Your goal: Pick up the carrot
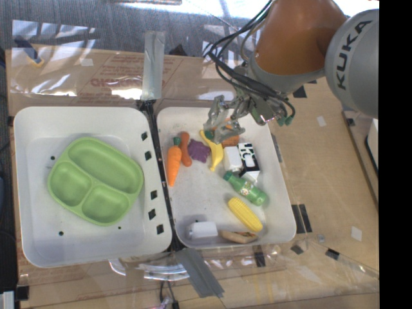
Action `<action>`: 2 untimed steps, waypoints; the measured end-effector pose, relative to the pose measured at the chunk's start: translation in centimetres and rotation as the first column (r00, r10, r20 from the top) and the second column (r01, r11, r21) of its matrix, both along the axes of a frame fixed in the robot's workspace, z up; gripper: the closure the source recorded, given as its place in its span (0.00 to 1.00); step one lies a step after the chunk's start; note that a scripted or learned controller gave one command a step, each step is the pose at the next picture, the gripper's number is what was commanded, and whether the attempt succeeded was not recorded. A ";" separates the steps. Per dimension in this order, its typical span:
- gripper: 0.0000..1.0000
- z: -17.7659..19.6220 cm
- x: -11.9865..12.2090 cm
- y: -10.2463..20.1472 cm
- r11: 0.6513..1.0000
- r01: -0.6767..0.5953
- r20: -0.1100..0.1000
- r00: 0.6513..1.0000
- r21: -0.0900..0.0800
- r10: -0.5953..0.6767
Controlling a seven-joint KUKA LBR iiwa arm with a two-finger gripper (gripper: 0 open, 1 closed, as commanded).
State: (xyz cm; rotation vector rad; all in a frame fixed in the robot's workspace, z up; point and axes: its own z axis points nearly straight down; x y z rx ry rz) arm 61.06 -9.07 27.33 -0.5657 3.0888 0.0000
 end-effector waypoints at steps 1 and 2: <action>1.00 1.0 -10.1 1.0 1.000 -0.016 0.003 1.000 -0.001 0.016; 1.00 -6.0 -3.7 2.7 0.989 0.148 -0.004 0.989 0.000 -0.148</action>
